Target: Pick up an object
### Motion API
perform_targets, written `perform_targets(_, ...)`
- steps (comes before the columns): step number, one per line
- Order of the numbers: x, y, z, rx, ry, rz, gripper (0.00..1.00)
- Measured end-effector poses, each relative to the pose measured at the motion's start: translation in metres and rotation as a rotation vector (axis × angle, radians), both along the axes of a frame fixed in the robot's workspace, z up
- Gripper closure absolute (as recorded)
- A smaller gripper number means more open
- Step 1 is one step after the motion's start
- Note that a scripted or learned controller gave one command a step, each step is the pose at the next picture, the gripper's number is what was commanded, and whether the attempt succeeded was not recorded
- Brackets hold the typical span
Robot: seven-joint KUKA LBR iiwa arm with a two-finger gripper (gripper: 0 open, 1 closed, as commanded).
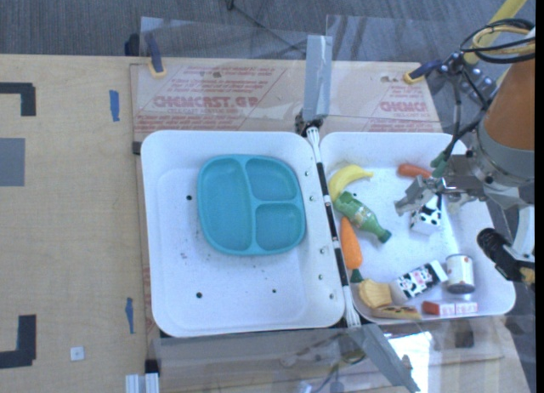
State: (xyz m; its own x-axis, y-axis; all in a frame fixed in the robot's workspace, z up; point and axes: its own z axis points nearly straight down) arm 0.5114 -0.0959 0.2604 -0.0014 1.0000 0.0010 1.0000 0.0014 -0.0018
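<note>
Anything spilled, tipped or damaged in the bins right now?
Nothing stands out. The turquoise divided plate lies flat in the left white bin; the toy food lies loose in the right white bin, nothing spilled over its rim.

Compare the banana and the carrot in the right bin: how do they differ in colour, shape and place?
The banana is yellow, the carrot orange. The banana curves; the carrot is straight. The banana lies farther back in the right bin, the carrot nearer the front. Both lie near the bin's left wall, beside the green bottle.
</note>
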Motion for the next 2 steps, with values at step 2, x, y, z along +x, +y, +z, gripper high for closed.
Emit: perform_targets(2, -0.031, 0.015, 0.053, -0.002, -0.003, -0.295, 1.0)
